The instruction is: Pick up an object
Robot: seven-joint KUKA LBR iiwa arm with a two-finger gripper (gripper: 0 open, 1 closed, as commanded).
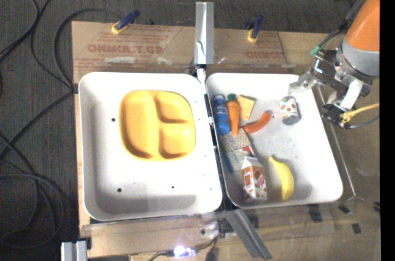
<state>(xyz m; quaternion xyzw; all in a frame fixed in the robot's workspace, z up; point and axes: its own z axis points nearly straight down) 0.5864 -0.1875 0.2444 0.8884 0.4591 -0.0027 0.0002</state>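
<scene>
While you look down on the table (pixel 86 44), count two white bins side by side: the left bin (pixel 99 186) carries one yellow divided tray (pixel 157 124), and the right bin (pixel 321 167) carries the rest. In it you have one blue marker (pixel 220 115), one carrot (pixel 233 117), one pale wedge like a sandwich (pixel 247 107), one red-orange sausage (pixel 257 122), one small cup (pixel 289 110), one carton (pixel 253 178) and one banana (pixel 282 177). Your cup lies tipped near the bin's far right corner, its long axis running roughly toward the right wall. Its red spots can't be read as writing. Faint red lettering on the cardboard is too blurred to read. The hand (pixel 305 84) hangs just above the cup; you cannot tell whether it is spread.
</scene>
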